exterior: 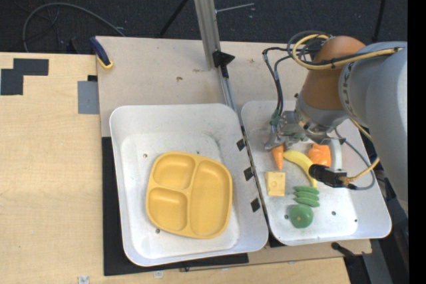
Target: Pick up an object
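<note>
The gripper (pixel 285 136) hangs just above the carrot (pixel 278 157), seemingly lining up a grab; I cannot tell how its jaws stand.

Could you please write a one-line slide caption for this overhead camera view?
KUKA arm's gripper hovers over toy food in the right bin; a yellow divided plate sits in the left bin.

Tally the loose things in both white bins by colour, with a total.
Yellow: 3 (three-compartment plastic plate, banana, cheese wedge)
Orange: 2 (carrot, orange block)
Green: 2 (round green fruit, ridged pea pod)
Total: 7
</note>
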Controlling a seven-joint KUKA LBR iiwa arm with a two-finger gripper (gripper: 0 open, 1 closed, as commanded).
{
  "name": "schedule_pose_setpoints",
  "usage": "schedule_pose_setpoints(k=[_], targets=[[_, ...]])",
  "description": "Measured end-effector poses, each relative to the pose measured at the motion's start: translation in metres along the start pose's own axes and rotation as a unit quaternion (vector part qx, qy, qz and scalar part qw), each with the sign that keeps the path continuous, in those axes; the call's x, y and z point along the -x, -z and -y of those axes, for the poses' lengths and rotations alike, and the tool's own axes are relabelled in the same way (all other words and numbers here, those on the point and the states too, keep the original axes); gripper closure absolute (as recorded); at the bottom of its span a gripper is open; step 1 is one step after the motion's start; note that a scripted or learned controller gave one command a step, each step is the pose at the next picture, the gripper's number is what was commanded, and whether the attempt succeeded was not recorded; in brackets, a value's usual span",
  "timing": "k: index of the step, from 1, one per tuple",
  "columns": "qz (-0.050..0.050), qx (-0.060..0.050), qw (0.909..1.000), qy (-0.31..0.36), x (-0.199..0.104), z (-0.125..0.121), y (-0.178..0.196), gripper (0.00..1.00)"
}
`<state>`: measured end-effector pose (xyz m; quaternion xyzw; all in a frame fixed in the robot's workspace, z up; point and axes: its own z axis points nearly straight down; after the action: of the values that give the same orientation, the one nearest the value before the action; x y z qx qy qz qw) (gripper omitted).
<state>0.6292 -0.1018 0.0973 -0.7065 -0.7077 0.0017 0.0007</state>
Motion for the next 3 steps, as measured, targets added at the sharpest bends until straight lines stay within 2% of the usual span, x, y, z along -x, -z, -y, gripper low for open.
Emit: schedule_pose_setpoints(k=[1, 3], targets=[[-0.001, 0.0, 1.0, 0.0, -0.005, 0.009, 0.047, 1.0], [0.0, 0.001, 1.0, 0.0, 0.003, 0.003, 0.148, 1.0]])
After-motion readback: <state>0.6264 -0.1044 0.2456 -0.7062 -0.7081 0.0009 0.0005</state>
